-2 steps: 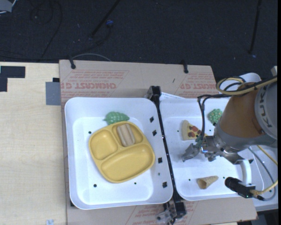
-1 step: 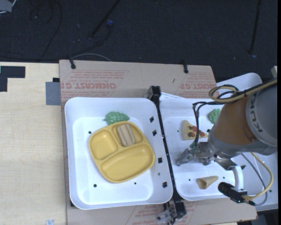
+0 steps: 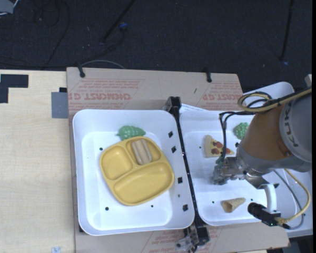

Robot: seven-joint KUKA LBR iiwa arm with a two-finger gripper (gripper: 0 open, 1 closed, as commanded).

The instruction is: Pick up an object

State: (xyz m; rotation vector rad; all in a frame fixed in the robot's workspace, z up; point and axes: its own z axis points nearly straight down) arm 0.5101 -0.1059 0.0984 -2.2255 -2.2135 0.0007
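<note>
The right bin (image 3: 200,204) holds a pizza slice (image 3: 213,146) near its middle, a green leafy piece (image 3: 241,129) at the back, partly behind the arm, and a tan cone-shaped piece (image 3: 232,204) near the front. My gripper (image 3: 219,176) reaches down to the bin floor between the pizza slice and the cone, just below the slice. The arm's orange band (image 3: 266,136) hangs over the bin's right half. No object shows between the gripper's tips.
The left bin (image 3: 89,194) holds a yellow divided plate (image 3: 137,178) with a brownish hot dog (image 3: 142,152) in one compartment and a green leafy piece (image 3: 131,132) at its far edge. A black divider (image 3: 183,167) separates the bins. Cables loop around the arm at right.
</note>
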